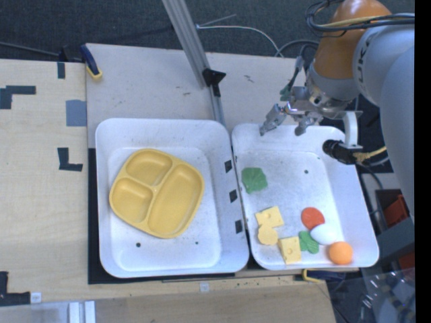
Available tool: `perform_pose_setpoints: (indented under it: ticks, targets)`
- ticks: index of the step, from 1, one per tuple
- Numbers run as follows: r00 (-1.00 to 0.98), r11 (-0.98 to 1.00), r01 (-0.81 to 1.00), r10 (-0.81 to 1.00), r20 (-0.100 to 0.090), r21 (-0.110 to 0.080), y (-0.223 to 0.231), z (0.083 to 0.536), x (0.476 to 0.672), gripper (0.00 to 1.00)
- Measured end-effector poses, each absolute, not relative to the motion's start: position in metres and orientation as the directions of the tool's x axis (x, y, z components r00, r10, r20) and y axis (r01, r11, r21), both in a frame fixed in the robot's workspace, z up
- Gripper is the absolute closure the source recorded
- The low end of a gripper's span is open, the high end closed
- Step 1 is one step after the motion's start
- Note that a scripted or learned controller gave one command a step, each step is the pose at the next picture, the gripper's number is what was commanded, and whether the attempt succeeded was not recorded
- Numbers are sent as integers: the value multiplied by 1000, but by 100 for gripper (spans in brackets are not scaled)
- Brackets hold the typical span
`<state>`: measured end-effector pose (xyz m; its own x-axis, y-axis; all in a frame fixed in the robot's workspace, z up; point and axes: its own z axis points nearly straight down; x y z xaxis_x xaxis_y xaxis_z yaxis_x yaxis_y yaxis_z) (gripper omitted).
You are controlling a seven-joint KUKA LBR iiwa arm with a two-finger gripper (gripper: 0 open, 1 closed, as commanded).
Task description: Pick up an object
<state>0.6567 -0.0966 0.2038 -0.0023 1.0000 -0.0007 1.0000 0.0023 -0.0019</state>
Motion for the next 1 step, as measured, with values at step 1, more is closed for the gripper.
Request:
perform_pose_setpoints:
  ticks: [1]
  targets:
    - [5, -5, 1000, 1000, -2, -11, -171, 102, 615, 0]
